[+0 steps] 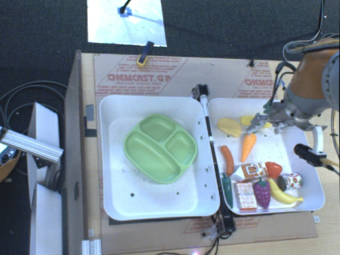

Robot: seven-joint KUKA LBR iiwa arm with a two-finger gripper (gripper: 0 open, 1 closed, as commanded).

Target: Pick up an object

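Observation:
The right bin (317,194) holds several toy foods. A yellow lemon-like piece (229,126) and a smaller yellow piece (247,120) lie at its far end. An orange carrot (247,146) points down just below them. My gripper (265,125) hangs over the far part of this bin, above and right of the carrot's top, next to the small yellow piece. It looks open, with nothing between its fingers. The grey and orange arm (313,84) comes in from the right.
Nearer in the right bin lie a red-orange sausage (227,158), a green pepper (227,186), two small cartons (253,170), a red tomato (273,169), purple grapes (262,193), a banana (284,193) and a can (292,181). A green divided plate (160,147) sits in the left bin (106,142).

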